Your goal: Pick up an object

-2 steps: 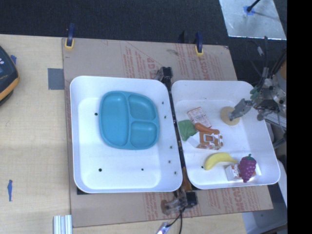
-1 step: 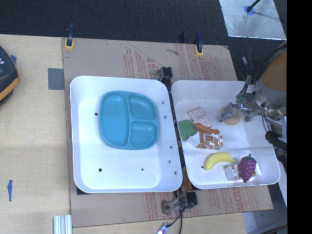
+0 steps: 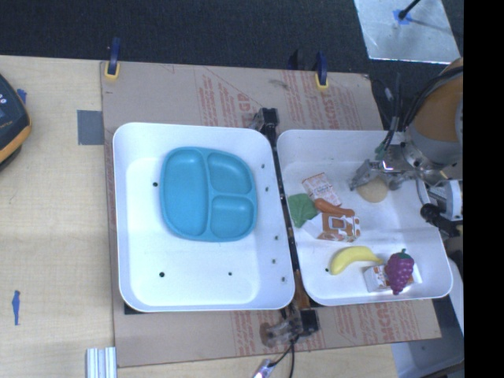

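I have the gripper (image 3: 376, 176) down in the right bin (image 3: 441, 286), near its upper edge, with the arm (image 3: 437, 124) coming in from the right above it. From this slant I can't make out the jaws, so I cannot tell what state they are in. Just under the tip sits a pale, roundish object (image 3: 375, 192), touching or nearly touching the metal; I can't say which, and I see nothing clearly held.

My read is that I'm at the reach-and-close step: the tool is low over that pale piece, and no pick is confirmed. Next I'd want the jaws straddling it squarely, closing, then lifting straight up clear of the bin wall.

Working outward from the tool: just to its left lies a small packet (image 3: 319, 186), and below that an orange carrot (image 3: 334, 208) beside a green piece (image 3: 302, 209). A printed box (image 3: 340, 227) lies below the carrot. Further down are a banana (image 3: 352, 258) and, toward the lower corner, purple grapes (image 3: 401, 270) resting against another small box (image 3: 376, 277).

Well off to the left, the left bin (image 3: 134, 290) holds one blue divided plate (image 3: 209, 194), lying flat in its upper half.
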You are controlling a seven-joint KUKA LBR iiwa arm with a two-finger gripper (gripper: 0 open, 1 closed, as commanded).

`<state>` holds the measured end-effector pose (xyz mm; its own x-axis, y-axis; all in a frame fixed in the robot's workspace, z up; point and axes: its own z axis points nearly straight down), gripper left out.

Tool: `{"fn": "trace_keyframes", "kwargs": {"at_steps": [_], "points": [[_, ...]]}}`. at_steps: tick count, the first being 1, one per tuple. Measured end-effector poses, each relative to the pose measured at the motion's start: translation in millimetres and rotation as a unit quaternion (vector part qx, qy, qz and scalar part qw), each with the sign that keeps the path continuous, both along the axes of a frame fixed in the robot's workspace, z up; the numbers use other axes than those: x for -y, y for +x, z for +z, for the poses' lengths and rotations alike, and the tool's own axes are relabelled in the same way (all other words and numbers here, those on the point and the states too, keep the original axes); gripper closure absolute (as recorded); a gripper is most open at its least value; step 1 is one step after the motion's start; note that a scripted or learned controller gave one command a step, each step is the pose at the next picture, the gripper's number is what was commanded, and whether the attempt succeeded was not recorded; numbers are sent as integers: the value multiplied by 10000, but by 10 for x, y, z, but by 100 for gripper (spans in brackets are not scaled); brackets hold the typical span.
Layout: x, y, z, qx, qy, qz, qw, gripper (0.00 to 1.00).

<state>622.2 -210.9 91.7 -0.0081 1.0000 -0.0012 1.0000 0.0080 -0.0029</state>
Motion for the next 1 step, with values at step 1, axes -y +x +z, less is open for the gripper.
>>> {"fn": "trace_keyframes", "kwargs": {"at_steps": [1], "points": [[11,341,6,3,9,-19,10000,0]]}}
